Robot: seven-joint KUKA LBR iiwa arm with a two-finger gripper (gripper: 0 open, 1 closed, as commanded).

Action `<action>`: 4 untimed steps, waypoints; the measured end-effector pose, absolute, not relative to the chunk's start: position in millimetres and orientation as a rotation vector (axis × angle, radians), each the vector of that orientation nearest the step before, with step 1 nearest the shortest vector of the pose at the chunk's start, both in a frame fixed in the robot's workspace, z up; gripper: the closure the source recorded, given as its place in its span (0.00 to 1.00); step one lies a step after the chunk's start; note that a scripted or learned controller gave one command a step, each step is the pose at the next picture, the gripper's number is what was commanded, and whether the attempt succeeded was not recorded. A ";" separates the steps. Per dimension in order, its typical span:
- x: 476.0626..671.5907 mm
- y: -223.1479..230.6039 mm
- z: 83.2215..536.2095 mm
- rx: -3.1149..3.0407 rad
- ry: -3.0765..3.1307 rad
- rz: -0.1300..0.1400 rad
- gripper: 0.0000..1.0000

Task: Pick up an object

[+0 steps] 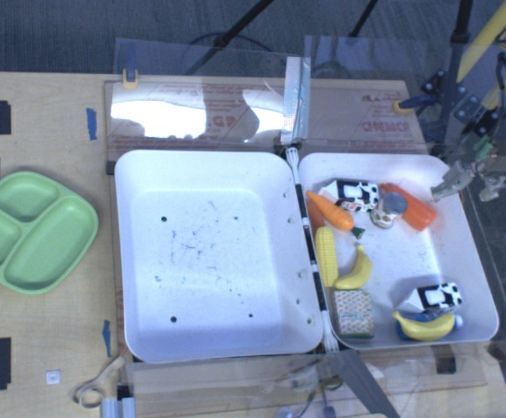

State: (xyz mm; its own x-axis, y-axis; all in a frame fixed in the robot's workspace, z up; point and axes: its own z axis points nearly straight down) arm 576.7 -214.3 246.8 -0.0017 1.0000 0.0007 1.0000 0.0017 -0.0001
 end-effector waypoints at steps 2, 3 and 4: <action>578.2 -170.7 133.6 -2.179 -2.263 -0.001 0.00; 620.7 -198.2 88.0 -2.196 -2.251 -0.010 0.00; 619.2 -198.7 96.4 -2.192 -2.250 0.000 1.00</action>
State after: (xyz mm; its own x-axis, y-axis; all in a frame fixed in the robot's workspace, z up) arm 619.2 -198.7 96.4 -0.0257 0.9997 0.0004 0.9997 0.0257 -0.0001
